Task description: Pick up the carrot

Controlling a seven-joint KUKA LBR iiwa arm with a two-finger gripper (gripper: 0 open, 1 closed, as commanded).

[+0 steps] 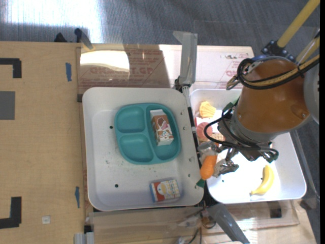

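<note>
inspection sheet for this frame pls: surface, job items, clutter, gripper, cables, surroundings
Surface: two shallow white bins side by side, left bin and right bin.
Job's things: carrot at the right bin's left edge, by the divider, right beside the gripper.
Clutter: teal divided plate in the left bin with a small carton in its right compartment; second carton near that bin's front edge; banana and a yellow item in the right bin.
Gripper: gripper low over the right bin; whether it has the carrot cannot be told.
Cables: black cables looped over the orange band.
Surroundings: cardboard sheet to the left.
</note>
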